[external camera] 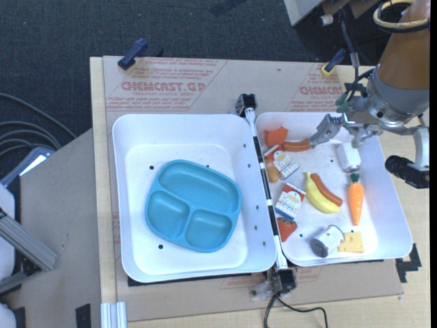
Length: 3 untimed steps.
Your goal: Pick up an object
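The right bin (386, 183) holds several toy foods. A yellow banana (316, 191) lies near its middle, with an orange carrot (356, 202) to its right. A sausage (298, 145) and an orange-red piece (275, 137) lie at the far left corner. Two small cartons (290, 202) (284, 163) sit along the left wall. A grey cup (326, 241) and a cheese wedge (352, 243) lie at the front. My gripper (336, 143) hangs over the bin's far part, open, with nothing between its fingers; one fingertip (322, 134) is close to the sausage.
A blue divided plate (193, 205) lies in the left bin (130, 149). A small red piece (287, 228) rests by the divider (263, 183) between the bins. Blue clamps (131, 54) hold the board's far edge.
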Each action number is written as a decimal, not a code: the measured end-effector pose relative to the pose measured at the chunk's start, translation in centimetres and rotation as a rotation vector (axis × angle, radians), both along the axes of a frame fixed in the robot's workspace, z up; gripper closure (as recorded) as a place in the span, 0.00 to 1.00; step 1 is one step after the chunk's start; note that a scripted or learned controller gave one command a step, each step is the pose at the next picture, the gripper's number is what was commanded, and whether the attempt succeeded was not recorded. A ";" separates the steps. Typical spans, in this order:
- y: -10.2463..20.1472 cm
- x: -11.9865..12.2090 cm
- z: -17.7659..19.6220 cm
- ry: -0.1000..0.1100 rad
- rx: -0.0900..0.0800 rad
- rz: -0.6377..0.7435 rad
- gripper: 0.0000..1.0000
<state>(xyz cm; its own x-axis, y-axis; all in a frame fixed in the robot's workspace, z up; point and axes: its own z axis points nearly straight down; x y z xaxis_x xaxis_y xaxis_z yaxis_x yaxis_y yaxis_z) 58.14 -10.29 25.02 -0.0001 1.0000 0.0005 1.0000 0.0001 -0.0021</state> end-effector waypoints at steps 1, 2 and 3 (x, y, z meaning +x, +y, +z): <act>-1.5 -5.4 -15.3 -0.013 -0.003 0.000 0.00; -1.5 -5.4 -14.3 -0.012 -0.003 -0.001 1.00; 5.2 -8.7 -3.4 -0.002 0.000 0.001 1.00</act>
